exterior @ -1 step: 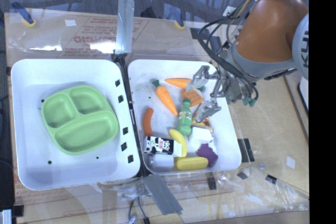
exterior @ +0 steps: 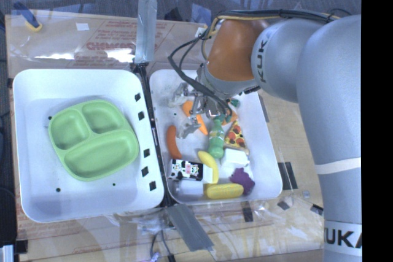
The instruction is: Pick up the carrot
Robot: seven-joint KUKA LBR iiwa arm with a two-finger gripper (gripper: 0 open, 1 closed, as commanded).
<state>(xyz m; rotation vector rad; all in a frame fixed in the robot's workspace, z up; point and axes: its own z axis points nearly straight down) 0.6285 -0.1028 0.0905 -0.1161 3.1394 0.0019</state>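
The carrot [exterior: 188, 128] is an orange piece lying in the upper middle of the right bin [exterior: 265, 150]. More orange shows just above it, under the gripper's metal parts. My gripper [exterior: 198, 110] hangs straight down from the orange wrist band and sits right over the carrot, touching or nearly touching it. The gripper body hides part of the carrot.
Several toys crowd the right bin: a red-orange sausage [exterior: 174, 142], a green bottle-like piece [exterior: 216, 139], a pizza slice [exterior: 236, 135], a banana [exterior: 208, 164], a yellow piece [exterior: 222, 191], purple grapes [exterior: 244, 180] and a cow-patterned box [exterior: 186, 170]. The left bin [exterior: 31, 181] holds a green divided plate [exterior: 93, 138].
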